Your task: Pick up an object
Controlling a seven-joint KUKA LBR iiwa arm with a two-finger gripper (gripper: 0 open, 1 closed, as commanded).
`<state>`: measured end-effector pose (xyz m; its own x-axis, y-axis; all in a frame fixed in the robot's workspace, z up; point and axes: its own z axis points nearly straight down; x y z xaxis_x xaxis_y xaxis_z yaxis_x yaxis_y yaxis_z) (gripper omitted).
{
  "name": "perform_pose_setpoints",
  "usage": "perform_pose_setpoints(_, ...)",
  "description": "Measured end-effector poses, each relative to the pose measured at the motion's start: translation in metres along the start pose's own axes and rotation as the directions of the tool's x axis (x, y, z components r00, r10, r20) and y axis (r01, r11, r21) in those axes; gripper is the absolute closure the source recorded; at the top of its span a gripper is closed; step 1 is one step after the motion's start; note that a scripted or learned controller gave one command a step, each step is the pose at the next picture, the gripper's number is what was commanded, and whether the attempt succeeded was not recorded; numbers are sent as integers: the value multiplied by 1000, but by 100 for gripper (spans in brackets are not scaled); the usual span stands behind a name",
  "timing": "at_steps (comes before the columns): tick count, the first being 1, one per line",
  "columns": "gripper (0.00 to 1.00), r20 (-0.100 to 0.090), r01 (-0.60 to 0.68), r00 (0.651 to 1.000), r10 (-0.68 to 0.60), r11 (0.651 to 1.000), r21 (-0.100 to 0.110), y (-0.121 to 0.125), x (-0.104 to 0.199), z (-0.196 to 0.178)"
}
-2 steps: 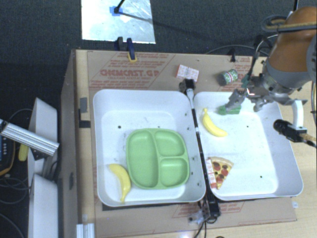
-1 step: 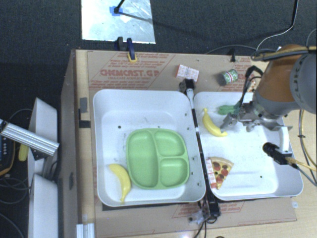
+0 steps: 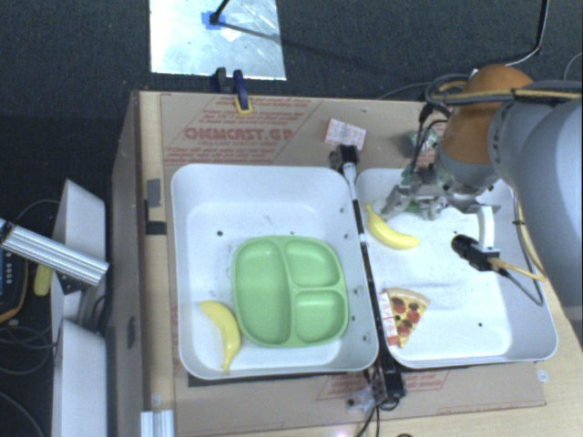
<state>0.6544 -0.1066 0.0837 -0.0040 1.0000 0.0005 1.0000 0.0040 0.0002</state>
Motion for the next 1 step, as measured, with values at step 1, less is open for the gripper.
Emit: perform_pose_setpoints(1,0,2,-5,1000,5,1000,14,11,18,0)
